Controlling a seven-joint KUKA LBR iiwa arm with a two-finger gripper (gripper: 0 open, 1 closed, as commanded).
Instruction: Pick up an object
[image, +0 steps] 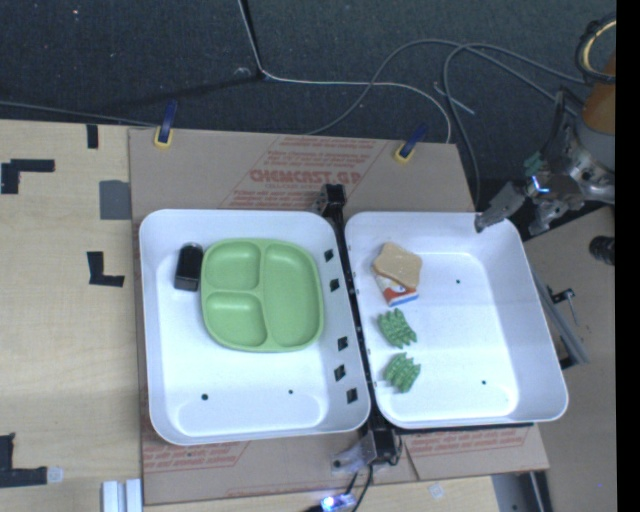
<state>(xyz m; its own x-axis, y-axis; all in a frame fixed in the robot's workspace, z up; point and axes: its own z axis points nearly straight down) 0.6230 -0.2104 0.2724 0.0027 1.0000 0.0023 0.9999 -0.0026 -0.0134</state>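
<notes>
Nearest us, along the bottom of the view, the two bins meet at a dark clamped seam, and we take that join as what keeps them fixed side by side. In the right bin (500, 330), close to its inner wall, lie the likeliest things to pick: a green knobbly piece (402, 372) nearest us, a second green piece (396, 327) just beyond it, and then a tan block (399, 264) resting on a small red and white item (401, 294). They sit in a loose column, apart from each other except for that stacked pair, which leaves room around the green ones for a grasp from above. In the left bin (170, 330) a green divided plate (262, 294) lies flat in the middle, with a small black object (188, 267) just beside its left edge. Farther off, beyond the right bin's far right corner, we see the gripper (497, 212) hanging just outside the rim, well apart from every object and carrying nothing; whether it is spread or closed we cannot tell, since it shows as a dark blur. We judge the pick not yet begun, the arm parked clear of the bin.
</notes>
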